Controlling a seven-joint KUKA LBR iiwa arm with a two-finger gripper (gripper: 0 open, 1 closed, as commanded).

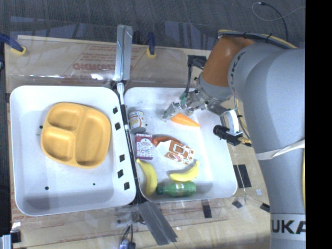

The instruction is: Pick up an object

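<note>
The pincer [171, 111] hangs low over the upper part of the right bin [220, 183], fingers spread a little with nothing between them. The orange carrot [185, 120] lies just beside its tips, toward the arm, apart from them. Further below lie a wrapped packet [178, 151], two bananas [148, 176] and a green bottle [177, 189]; a small can [136, 120] stands to its left.
</note>
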